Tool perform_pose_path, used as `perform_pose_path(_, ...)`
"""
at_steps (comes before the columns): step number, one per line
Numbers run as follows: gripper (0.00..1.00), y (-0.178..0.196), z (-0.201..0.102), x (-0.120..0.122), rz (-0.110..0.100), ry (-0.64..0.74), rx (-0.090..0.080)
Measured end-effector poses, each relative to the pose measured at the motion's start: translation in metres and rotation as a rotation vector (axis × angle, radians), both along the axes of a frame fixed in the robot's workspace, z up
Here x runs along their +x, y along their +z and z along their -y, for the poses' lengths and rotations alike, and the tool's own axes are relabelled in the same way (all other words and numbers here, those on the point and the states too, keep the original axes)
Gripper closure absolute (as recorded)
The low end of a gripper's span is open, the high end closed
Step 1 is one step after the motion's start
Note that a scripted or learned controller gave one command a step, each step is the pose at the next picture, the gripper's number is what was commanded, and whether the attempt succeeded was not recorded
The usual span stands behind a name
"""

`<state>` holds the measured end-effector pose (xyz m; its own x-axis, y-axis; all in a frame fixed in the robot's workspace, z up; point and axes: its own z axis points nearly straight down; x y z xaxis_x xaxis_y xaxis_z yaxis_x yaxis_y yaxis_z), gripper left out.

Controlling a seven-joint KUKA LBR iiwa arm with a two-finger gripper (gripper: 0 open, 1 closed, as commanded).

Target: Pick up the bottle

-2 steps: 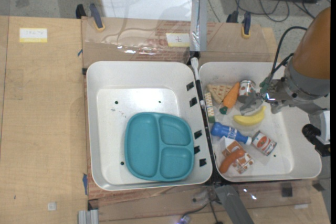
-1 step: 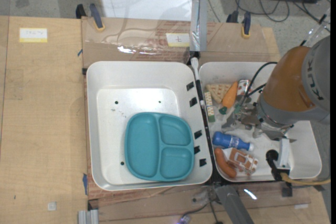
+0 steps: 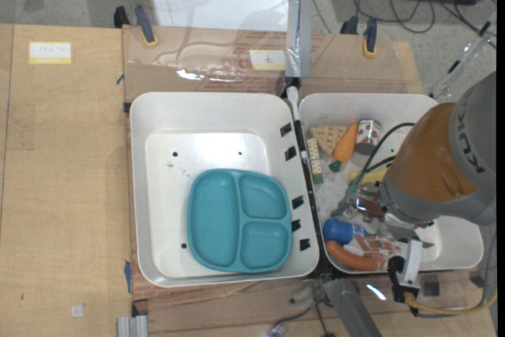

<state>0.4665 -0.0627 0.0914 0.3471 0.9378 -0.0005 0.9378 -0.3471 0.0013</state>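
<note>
Camera view: two shallow white plastic bins on the wooden surface (image 3: 63, 170). Left white bin (image 3: 150, 170) holds one teal three-compartment plastic tray (image 3: 239, 221). Right white bin (image 3: 461, 245) holds a clutter: one orange toy carrot (image 3: 345, 142), one small can with red-and-white label (image 3: 367, 132), one blue rounded bottle-like item (image 3: 338, 230), one reddish sausage-shaped toy (image 3: 351, 256). Label text is too small to read. The grey arm with orange band (image 3: 434, 162) covers the bin's middle; claw (image 3: 367, 205) state cannot be told.

Two white bins (image 3: 150, 170), one teal tray (image 3: 237, 221), one carrot (image 3: 345, 142)
</note>
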Motion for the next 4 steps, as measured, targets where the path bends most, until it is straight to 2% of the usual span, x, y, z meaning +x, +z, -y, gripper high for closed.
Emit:
perform_pose_path(1,0.0,0.0,-0.0009,0.0002,0.0,0.18,0.0)
perform_pose_path(2,0.0,0.0,-0.0006,0.0002,0.0,0.179,0.001)
perform_pose_path(3,1.0,0.0099,0.0014,0.001,0.003,0.175,-0.002)
perform_pose_path(4,0.0,0.0098,0.0015,0.0008,0.003,0.175,-0.001)
